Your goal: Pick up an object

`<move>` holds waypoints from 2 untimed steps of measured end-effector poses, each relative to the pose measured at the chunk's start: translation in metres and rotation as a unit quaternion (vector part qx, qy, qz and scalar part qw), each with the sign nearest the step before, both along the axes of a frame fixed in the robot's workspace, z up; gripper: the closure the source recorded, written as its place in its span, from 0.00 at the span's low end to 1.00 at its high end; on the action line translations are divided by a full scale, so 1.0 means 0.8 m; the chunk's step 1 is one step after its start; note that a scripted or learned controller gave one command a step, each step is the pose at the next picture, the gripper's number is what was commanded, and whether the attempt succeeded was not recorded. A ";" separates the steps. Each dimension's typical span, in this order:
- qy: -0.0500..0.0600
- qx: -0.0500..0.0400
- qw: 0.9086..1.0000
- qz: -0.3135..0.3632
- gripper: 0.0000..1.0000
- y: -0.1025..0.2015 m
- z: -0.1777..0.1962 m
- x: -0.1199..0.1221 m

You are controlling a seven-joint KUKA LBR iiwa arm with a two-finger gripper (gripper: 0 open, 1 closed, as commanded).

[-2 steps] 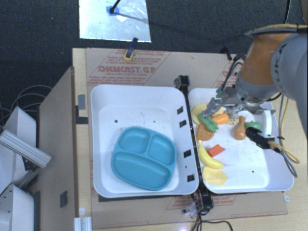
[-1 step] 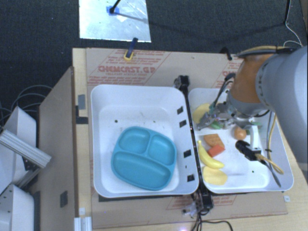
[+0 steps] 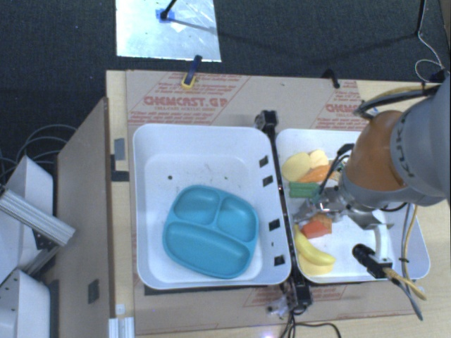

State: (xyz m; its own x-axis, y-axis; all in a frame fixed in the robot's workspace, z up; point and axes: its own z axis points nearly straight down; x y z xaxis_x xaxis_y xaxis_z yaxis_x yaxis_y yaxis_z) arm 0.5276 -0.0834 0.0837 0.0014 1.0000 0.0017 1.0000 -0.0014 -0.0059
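Observation:
My gripper point(image 3: 320, 206) hangs low over the middle of the right bin point(image 3: 416, 259), with the arm coming in from the right. Just below it lies a red-orange piece point(image 3: 318, 227), very close to the gripper or touching it; I see nothing held. A yellow banana point(image 3: 314, 251) lies in front of that piece, near the bin's front left. Behind the gripper sit a green block point(image 3: 306, 189), an orange piece point(image 3: 319, 174) and pale yellow pieces point(image 3: 299, 164). The arm hides the right part of the bin.
The left bin point(image 3: 151, 189) holds a blue divided plate point(image 3: 210, 229). A black clip-lined divider point(image 3: 276, 189) separates the two bins. Cardboard point(image 3: 211, 101) lies behind the bins.

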 end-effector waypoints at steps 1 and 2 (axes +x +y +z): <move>-0.005 -0.001 1.000 0.002 1.00 0.000 0.014 0.006; -0.011 0.001 1.000 0.008 1.00 0.103 0.165 0.019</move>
